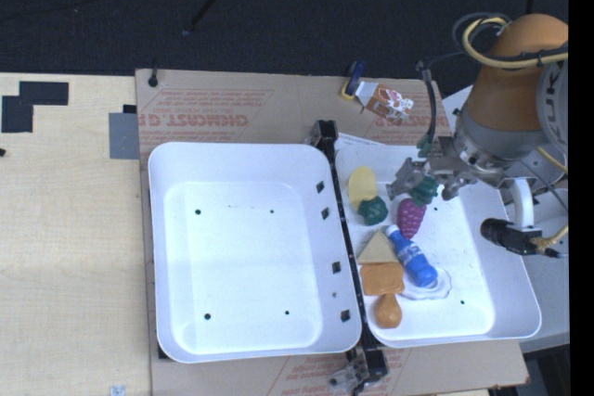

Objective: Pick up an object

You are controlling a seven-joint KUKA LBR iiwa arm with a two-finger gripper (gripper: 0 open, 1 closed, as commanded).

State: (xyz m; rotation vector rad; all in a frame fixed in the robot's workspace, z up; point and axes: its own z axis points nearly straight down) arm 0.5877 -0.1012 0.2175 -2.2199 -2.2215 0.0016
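Where the grey arm point(520, 107) reaches in from the right, its gripper point(425, 184) hangs over the upper part of the right bin point(506, 311). The metal fingers point(406, 173) sit low and dark against the white floor, and a small teal-green piece shows between them at the tip; whether they are pressed on it or merely standing over it cannot be told, so how far apart they are stays unclear. Directly under that teal piece lies a magenta, bumpy, berry-like toy point(411, 217), touching or nearly touching the gripper's tip.

The other things crowd the left half of the right bin. A yellow rounded toy point(361, 182) lies at the top, with a dark green lump point(373, 210) just beside it. Below come a tan wedge point(376, 248), a blue bottle-shaped toy point(413, 261) lying at a slant, an orange block point(381, 278) and an orange rounded piece point(388, 312) nearest the front rim.

The left bin point(167, 199) sits alongside, joined by a black divider point(340, 227).

Red print runs upside down on the cardboard sheet point(278, 97) under the bins; it is too blurred to read with confidence. A small printed packet point(388, 102) lies behind the right bin, its writing illegible.
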